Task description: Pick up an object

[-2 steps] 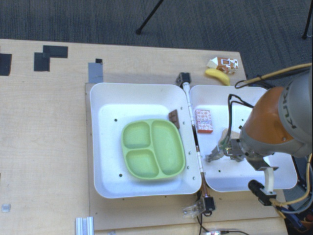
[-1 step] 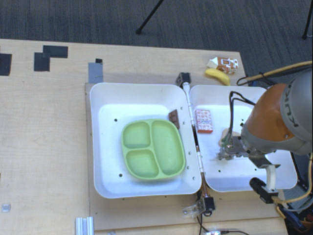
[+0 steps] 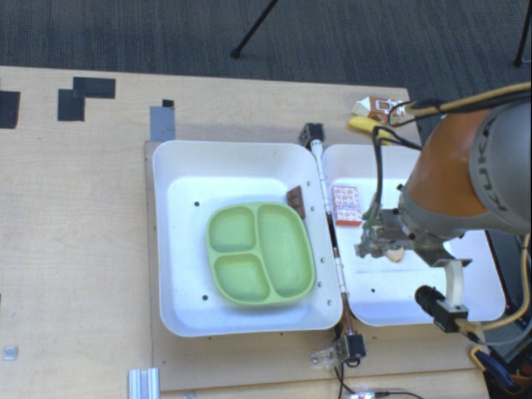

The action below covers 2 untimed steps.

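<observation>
Reaching from the right, the end effector (image 3: 378, 246) hangs over the right bin (image 3: 374, 302), grip unclear.

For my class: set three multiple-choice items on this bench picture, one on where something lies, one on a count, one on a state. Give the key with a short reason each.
1. Where does the green plate lie?
A. in the left bin
B. in the right bin
C. on the bare bench

2. How many compartments does the plate have?
A. two
B. three
C. five

3. How does the plate lie?
A. hollow side up
B. flipped over
C. standing on its edge

Key:
1 A, it rests on the left bin's floor.
2 B, ridges split it into two small sections and one long one.
3 A, its hollow sections face the camera.
</observation>
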Available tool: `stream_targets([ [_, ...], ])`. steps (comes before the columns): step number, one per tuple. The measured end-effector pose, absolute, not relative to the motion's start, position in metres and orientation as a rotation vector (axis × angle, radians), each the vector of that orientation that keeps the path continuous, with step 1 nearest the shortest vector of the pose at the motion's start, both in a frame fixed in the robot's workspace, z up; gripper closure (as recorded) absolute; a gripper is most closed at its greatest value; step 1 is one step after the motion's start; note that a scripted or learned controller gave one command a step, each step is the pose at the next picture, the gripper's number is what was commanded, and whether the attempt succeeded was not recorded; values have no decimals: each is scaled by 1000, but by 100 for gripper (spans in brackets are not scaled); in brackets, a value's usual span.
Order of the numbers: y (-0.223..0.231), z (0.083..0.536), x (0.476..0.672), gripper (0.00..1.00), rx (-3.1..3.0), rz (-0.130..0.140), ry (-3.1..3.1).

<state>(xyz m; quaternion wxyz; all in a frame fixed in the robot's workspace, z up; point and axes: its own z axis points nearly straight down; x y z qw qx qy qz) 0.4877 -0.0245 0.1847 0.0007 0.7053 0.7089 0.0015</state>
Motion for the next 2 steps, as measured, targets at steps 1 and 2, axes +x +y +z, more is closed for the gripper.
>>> stream_targets([
  [1,-25,185,488,0,2215,4,2226],
  [2,-90,86,490,0,2215,6,2221],
])
